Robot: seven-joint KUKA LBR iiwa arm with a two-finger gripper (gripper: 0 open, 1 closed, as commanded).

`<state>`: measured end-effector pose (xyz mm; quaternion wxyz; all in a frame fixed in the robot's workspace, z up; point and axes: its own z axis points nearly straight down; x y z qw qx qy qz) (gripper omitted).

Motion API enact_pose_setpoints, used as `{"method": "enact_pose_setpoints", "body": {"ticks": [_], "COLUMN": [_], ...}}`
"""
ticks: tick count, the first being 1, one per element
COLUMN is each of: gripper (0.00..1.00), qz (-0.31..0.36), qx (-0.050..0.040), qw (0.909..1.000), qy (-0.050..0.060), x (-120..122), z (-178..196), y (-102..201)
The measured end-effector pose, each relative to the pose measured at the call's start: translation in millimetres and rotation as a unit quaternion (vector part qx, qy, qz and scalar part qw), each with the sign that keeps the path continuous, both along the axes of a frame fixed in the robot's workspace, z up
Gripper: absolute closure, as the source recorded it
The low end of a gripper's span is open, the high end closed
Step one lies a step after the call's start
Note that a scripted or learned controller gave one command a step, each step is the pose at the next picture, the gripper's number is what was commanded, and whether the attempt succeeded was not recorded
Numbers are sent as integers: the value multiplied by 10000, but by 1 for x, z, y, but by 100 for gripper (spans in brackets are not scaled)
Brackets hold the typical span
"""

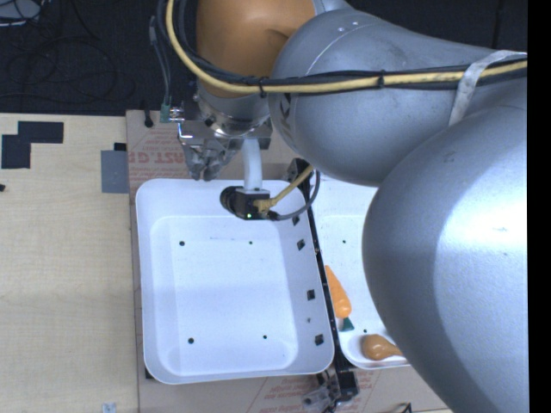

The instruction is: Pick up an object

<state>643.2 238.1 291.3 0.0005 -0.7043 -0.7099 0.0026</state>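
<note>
Right now the arm fills the frame from twelve to five o'clock, wrist over the far rim of the left bin. Gripper hangs at about eleven o'clock of that bin; can't tell how far it's open, and I see nothing in it. Pickable stuff sits in the right bin: an orange piece at its nine o'clock edge, a tan piece near six. To do this well: swing across to the right bin, centre over one piece, descend square, keep off the divider wall.
</note>
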Motion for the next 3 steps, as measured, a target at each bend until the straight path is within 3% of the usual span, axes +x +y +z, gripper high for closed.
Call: {"method": "enact_pose_setpoints", "body": {"ticks": [1, 2, 3], "gripper": [100, 100, 100], "qz": [-57, -14, -18], "qx": [-1, 10, 14], "qw": [10000, 10000, 10000], "qy": [24, -15, -19], "x": [-25, 1, 1], "z": [-49, -47, -21], "y": [-7, 7, 5]}}
